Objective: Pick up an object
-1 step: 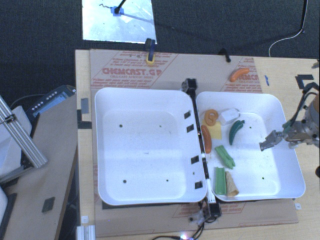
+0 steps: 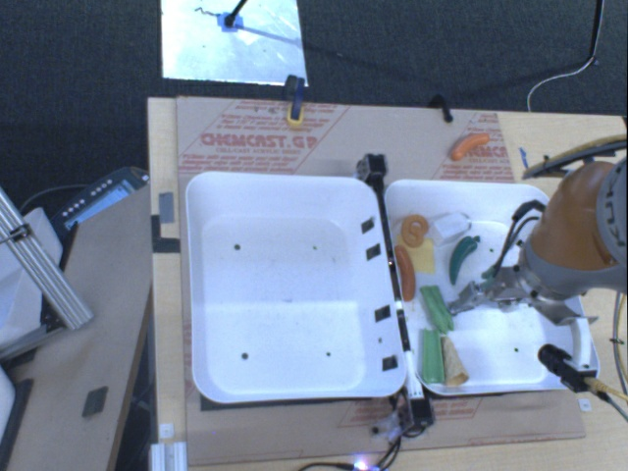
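Left bin (image 2: 226, 292), centre-left. Right bin (image 2: 510, 361): toys along its left wall, green stick (image 2: 437, 307) mid-frame, likely light, stiff, slick; take it across its middle. Gripper (image 2: 469, 298) just right of it, grip state indiscernible.

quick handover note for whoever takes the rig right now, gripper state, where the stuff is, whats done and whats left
Gripper: low inside the right bin, reaching in from the right. I cannot tell its finger state, and nothing shows between the fingers.

Things: all in the right bin's left half. Orange ring at the top, a yellow piece below it, a reddish sausage along the left wall, a dark green pepper, a white piece. Lower down: two light green sticks and a tan wedge. The left bin sits beside it. An orange piece lies outside, on the board behind the bins.

Done: nothing lifted. Left: grasp one object and raise it.
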Robot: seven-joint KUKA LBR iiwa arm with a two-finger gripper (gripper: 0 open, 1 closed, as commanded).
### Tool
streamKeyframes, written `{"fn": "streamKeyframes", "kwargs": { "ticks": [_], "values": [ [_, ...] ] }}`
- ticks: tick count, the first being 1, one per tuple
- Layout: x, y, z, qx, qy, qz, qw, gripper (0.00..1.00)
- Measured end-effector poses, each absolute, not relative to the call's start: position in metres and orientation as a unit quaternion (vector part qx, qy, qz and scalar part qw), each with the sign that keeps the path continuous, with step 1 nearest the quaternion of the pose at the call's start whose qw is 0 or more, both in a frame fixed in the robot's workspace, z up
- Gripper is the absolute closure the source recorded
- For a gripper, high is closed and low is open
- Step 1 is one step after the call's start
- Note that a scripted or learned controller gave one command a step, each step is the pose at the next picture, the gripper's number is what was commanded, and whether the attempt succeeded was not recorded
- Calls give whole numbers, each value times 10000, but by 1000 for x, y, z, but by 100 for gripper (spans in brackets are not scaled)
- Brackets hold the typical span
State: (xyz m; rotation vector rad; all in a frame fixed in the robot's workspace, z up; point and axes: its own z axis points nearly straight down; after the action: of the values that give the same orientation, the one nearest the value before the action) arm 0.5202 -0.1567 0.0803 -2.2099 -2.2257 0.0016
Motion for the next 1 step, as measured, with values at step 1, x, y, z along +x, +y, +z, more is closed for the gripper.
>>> {"fn": "streamKeyframes", "kwargs": {
  "ticks": [1],
  "values": [
    [559,-105,85,-7039,-7103,-11,-19,0]
  ]
}}
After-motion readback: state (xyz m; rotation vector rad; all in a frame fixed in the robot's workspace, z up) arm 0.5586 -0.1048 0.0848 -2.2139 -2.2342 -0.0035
